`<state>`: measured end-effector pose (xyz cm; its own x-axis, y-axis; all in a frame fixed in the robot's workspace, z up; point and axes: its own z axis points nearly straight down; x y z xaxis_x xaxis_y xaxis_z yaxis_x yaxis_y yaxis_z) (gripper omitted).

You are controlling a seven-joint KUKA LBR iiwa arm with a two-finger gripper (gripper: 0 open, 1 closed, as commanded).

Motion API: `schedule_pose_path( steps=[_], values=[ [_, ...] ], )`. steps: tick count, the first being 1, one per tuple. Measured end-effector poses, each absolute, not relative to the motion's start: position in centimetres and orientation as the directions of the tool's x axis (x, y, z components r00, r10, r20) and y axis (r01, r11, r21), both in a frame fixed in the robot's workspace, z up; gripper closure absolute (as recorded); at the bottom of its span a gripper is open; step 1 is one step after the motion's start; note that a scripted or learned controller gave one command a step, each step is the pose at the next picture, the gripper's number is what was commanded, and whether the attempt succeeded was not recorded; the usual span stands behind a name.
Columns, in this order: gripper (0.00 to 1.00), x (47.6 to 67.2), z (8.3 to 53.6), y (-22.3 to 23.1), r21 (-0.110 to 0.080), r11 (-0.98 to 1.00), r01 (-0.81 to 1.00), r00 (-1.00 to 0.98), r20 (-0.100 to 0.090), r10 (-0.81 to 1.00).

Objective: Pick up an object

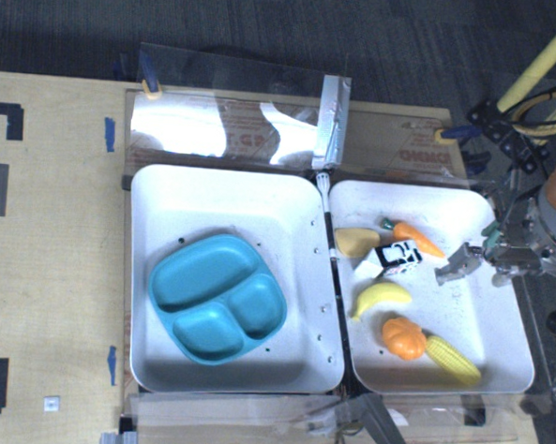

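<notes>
Bins side by side on the tabletop [41, 249], seen from above at a slant. Left bin [167, 195] has a blue divided plate [217, 299], three compartments, sitting roughly mid-bin and turned at an angle. Right bin [505, 348] holds the pickable stuff: carrot [418, 239] near the top, pale tan rounded item [356, 241] at the upper left by the bin wall, small black-and-white toy [400, 258] between those two and touching or nearly touching the tan one, banana [378, 299] just below the toy, orange fruit-like piece [403, 338] lower down, corn cob [452, 358] just right of it, touching or almost. Arm comes in from the right edge, pincer [459, 263] hanging over the right bin's upper right part, right of the carrot and toy, apart from both. Nothing visible between its tips; whether it is released or clenched, cannot tell from this angle. Clear plastic sheet [228, 119] and a metal strip [331, 121] stand behind the bins. Blue tape marks [109, 133] on the tabletop at left.
</notes>
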<state>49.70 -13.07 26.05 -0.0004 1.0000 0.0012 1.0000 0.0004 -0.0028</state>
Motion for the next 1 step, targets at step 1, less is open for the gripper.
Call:
schedule_pose_path(
  steps=[1],
  values=[
    [0.0, 60.01, 22.33, -8.5, 0.001, 0.205, 0.979, -0.205, 0.0, 0.979]
  ],
)
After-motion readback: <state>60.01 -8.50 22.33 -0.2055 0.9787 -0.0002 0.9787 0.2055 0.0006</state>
